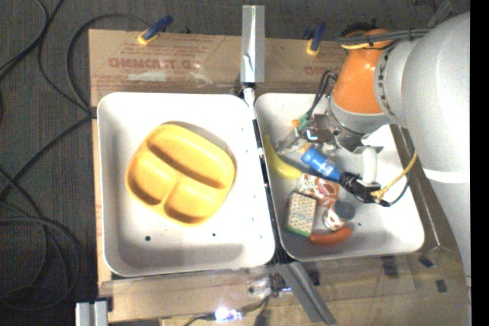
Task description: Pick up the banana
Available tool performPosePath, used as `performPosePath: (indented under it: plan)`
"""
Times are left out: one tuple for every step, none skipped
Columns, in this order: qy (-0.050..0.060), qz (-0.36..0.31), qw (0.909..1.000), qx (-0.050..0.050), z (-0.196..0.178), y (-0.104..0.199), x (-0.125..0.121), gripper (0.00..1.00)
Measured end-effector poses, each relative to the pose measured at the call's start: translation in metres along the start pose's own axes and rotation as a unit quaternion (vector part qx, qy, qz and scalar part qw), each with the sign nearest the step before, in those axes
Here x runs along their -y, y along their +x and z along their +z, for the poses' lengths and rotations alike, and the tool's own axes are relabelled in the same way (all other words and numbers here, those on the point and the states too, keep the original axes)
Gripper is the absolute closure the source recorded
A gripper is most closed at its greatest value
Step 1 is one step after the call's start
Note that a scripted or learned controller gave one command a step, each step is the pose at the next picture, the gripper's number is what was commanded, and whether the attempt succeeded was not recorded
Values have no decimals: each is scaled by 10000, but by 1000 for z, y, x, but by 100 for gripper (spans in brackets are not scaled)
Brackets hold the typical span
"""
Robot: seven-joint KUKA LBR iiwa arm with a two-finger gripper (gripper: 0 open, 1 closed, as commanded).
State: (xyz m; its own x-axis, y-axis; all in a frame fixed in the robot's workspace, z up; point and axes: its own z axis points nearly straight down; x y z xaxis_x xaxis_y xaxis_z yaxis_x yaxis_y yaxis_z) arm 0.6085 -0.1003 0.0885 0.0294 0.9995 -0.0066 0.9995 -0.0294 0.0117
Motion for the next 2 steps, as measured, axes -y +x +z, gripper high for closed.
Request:
performPosePath:
  plan:
    - [15,-5,10000,-18,-7,1,0,100]
    - [16,-6,10000,-18,-7,1,0,0]
